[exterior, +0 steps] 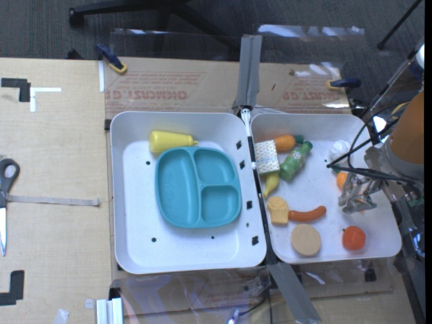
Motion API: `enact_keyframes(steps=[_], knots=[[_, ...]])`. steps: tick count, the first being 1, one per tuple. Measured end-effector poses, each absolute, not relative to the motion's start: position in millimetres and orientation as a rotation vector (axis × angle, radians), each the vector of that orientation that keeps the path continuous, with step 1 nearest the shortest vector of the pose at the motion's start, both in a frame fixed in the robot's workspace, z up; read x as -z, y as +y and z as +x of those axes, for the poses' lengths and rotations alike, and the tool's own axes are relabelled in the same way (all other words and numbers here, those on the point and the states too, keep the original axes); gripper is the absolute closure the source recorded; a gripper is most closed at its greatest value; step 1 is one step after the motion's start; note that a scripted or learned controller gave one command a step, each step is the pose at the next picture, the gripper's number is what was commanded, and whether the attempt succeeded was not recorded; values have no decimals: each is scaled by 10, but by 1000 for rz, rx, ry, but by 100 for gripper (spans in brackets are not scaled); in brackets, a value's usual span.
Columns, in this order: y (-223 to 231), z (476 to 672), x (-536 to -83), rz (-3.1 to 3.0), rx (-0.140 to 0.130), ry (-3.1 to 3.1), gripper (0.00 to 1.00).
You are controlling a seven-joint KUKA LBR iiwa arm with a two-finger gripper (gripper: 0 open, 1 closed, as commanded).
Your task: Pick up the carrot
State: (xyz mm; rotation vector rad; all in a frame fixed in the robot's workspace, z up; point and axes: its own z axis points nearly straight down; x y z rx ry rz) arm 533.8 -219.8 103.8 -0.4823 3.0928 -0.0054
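Observation:
The carrot (284, 142), a short orange piece with a green top, lies at the back left of the right bin (378, 252), between a patterned block and a green bottle. My gripper (355, 198) hangs low over the right side of that bin, well to the right of the carrot and nearer the front. A small orange thing (341, 179) sits just at the gripper's upper left, partly hidden by it. Nothing is visibly held.
The right bin also holds a green bottle (295, 160), a patterned block (266, 156), a yellow piece (271, 184), a crinkle fry (278, 210), a sausage (307, 214), a tan disc (306, 239) and a tomato (354, 237). The left bin holds a blue divided plate (198, 186) and a yellow cone (170, 140).

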Motion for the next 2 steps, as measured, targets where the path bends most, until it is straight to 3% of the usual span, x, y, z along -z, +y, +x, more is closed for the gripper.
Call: enact_keyframes(steps=[1, 2], knots=[[-2195, 5363, -1141, -483, 9, 3087, 100], [-1559, 5783, -2352, -163, 1, 3129, 100]])
